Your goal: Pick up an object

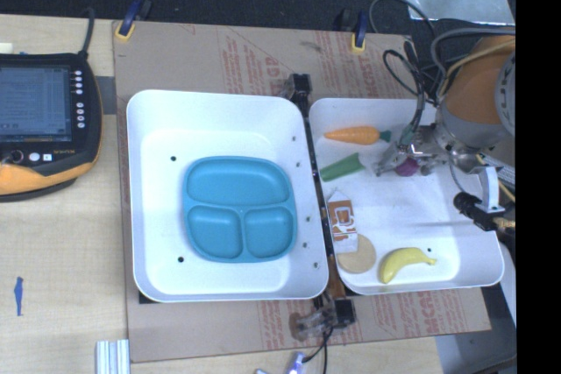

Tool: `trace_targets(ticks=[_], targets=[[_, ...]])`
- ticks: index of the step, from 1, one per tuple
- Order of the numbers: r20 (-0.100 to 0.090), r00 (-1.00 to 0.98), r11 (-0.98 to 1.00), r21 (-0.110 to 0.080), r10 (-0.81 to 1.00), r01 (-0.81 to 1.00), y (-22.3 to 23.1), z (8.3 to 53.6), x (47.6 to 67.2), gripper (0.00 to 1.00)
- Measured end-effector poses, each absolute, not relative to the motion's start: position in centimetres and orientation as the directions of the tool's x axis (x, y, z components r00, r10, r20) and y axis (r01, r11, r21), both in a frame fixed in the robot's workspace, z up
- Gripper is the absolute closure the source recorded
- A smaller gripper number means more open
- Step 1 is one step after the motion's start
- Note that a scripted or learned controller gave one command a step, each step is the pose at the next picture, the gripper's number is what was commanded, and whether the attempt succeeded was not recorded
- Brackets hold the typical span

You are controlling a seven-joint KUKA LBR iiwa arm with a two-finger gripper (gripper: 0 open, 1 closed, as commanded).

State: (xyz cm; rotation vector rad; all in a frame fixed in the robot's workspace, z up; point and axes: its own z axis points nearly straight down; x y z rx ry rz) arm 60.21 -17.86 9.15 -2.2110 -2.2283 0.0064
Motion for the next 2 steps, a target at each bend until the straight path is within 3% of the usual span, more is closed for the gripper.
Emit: trace_targets(ticks=[1,2], targets=[[0.003,0.002,-0.002,-0.027,1.0,1.0,-16.3,8.9,65.1,0.0],[-0.001,-0.005,0.005,-0.004,1.0,1.0,-18.2,9.2,61.3,0.0]])
